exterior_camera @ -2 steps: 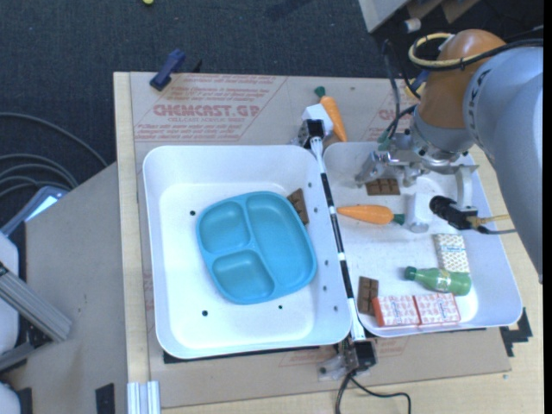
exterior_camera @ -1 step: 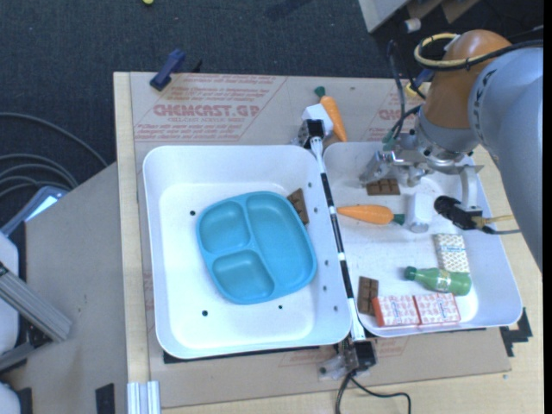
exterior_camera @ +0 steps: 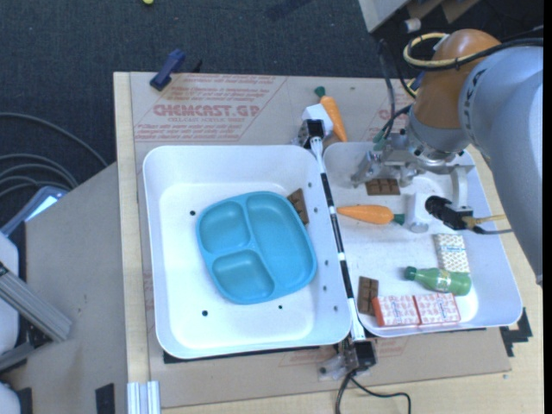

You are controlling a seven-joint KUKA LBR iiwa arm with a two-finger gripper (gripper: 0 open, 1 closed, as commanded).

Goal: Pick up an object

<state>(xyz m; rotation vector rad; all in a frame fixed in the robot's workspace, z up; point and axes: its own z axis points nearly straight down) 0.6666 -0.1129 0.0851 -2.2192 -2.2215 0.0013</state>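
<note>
The hand (finger state unclear) hovers over a chocolate bar, beside a carrot.

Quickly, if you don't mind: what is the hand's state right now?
Hand: low in the right bin, over a brown chocolate piece; a grip cannot be told.

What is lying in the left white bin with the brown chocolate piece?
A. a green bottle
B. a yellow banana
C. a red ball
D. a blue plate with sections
D: the blue plate with sections lies in the left white bin, with the brown chocolate piece at its upper right edge.
</note>
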